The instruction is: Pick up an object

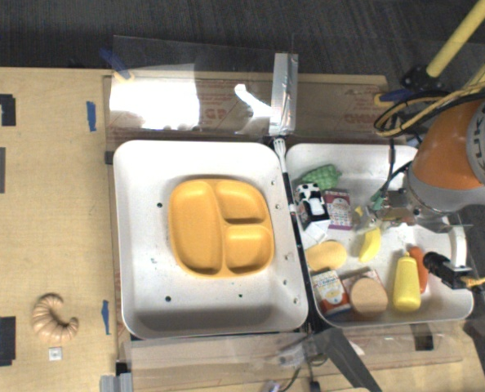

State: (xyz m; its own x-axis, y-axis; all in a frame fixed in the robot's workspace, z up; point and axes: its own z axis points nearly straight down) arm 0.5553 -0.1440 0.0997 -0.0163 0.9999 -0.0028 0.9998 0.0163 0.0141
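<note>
Overhead, camera view: two white bins are seen side by side on the bench [38,178]. The left bin [136,300] carries a yellow divided tray [220,224]; the right bin [463,305] is crowded w/ small items, incl. a yellow bottle [406,281] and a green toy [320,175]. The arm [451,158] is placed over the right bin's far right; the hand [393,207] is partly hidden, so its opening cannot be told. A lone item, e.g. the bottle, is best approached vertically, w/ neighbours avoided.
</note>
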